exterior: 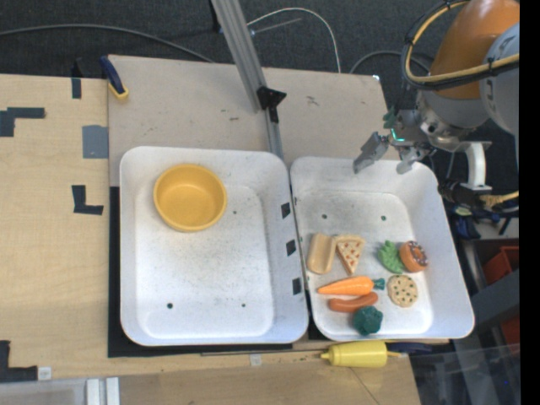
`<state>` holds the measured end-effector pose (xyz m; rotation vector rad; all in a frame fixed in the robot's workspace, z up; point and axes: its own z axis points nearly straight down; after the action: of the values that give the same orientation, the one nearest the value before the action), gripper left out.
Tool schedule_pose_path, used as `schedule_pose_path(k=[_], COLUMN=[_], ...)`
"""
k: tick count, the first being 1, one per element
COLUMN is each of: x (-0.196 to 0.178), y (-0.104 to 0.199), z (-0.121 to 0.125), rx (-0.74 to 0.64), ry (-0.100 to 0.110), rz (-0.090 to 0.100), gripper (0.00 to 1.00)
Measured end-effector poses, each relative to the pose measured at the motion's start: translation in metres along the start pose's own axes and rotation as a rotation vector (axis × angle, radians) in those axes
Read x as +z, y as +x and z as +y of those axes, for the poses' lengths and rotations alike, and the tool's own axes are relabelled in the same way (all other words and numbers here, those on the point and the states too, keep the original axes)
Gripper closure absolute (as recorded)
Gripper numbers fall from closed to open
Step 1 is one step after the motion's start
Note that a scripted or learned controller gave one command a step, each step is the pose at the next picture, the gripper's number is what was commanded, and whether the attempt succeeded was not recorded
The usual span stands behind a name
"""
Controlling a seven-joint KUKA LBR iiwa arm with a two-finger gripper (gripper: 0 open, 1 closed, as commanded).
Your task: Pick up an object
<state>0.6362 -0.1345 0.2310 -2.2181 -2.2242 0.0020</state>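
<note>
While the gripper is held over the far rim of the right bin, its two fingers are seen spread apart with nothing between them. No single object is named by the task, so any of the toy foods may be taken; all are clustered toward the near end of the right bin, well apart from the gripper. Listed from the divide between the bins: a bread roll, a pizza slice, a carrot, a sausage just nearer than the carrot, and a broccoli piece nearest the front rim. Further from the left bin lie a cookie, a green leaf and a small burger.

A failed grasp is judged most likely from crowding: carrot, sausage and broccoli lie touching or nearly so, and a finger could land on a neighbour and push it aside. The burger lies close to the bin's outer wall, where a finger might be blocked.

Open room is offered by the bare far half of the right bin. The yellow bowl stands alone in the left bin.
</note>
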Motion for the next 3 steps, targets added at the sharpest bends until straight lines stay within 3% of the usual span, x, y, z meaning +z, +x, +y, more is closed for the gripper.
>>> schedule_pose_path(k=[2,3], x=[0.125,0.144], y=[-0.005,-0.004], z=[-0.005,-0.006], rx=[0.002,0.001], ry=[0.007,0.001], rz=[0.0,-0.001], gripper=[0.0,0.0])
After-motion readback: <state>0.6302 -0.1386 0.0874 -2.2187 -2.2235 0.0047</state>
